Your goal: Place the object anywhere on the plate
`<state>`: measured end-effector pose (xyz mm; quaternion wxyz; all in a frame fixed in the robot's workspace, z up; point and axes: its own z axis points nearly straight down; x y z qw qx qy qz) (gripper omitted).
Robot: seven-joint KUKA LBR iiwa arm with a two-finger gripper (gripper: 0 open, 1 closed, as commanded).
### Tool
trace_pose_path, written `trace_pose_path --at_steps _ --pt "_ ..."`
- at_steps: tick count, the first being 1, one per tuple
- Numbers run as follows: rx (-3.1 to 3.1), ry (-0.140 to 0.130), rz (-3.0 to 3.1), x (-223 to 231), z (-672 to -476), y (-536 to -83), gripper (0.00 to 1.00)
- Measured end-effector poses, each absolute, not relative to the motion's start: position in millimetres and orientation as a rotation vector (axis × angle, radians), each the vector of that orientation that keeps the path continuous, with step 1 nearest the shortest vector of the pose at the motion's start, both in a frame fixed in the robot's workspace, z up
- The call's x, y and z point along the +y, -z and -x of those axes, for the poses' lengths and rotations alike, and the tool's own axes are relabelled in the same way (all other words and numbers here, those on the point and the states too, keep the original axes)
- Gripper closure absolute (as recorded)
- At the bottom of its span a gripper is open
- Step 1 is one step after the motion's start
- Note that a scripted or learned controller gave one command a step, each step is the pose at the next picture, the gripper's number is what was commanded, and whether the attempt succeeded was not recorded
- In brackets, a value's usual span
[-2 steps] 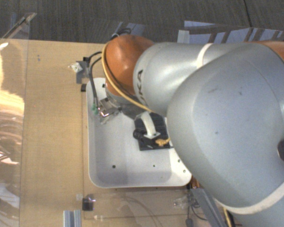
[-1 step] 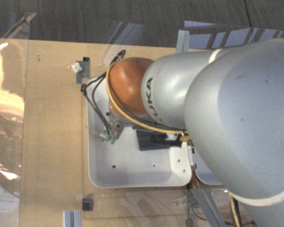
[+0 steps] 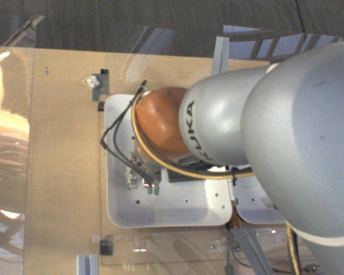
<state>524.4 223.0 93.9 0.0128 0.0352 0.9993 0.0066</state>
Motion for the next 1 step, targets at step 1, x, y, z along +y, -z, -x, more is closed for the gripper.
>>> trace_pose_path --at_steps 1 --pt "3.124 -0.011 0.064 235.6 -639.0 -91.6 1.0"
